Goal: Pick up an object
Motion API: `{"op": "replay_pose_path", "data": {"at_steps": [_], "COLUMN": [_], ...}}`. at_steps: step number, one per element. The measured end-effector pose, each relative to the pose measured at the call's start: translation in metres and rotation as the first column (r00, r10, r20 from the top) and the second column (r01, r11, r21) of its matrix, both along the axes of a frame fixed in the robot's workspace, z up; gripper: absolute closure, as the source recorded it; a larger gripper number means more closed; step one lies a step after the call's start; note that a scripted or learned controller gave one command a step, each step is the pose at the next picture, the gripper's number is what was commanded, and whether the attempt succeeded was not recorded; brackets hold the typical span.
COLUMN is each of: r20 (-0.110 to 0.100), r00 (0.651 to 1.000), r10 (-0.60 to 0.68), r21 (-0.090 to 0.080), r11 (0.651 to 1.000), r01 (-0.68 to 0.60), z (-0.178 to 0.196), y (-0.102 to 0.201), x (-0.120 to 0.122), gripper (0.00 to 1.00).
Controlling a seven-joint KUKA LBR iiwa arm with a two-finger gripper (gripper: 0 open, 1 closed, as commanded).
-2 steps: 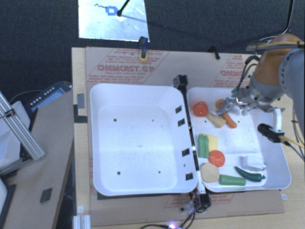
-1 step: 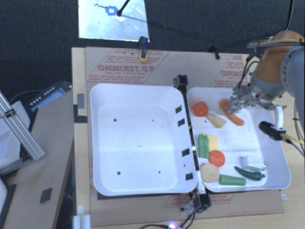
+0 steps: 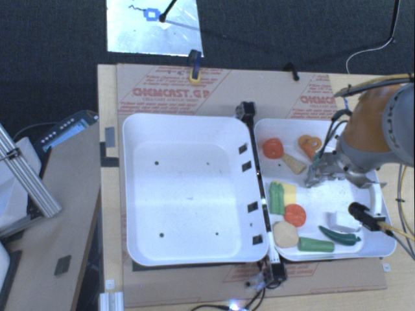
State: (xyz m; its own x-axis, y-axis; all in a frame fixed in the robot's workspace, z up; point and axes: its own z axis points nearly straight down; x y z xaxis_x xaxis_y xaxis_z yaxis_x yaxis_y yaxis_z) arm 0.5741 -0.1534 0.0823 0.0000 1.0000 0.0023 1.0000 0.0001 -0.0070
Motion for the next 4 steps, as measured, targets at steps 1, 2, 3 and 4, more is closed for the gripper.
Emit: {"op": "replay_pose_path", "data": {"at_steps": [1, 2, 3, 4], "r20": [0.002, 0.021, 0.009, 0.001], "r00": [1.0, 1.0, 1.0, 1.0], "r10": [0.0, 0.016, 0.002, -0.006], "r21": [0.0, 0.001, -0.002, -0.004], "r11": [1.0, 1.0, 1.0, 1.0], "r01": [0.0, -0.016, -0.002, 0.006], "z": [0.002, 0.109, 0.102, 0.031], "y": [0.024, 0.125, 0.117, 0.053], "x": [-0.071, -0.027, -0.031, -0.063], "gripper": [1.0, 1.0, 0.0, 0.0]}}
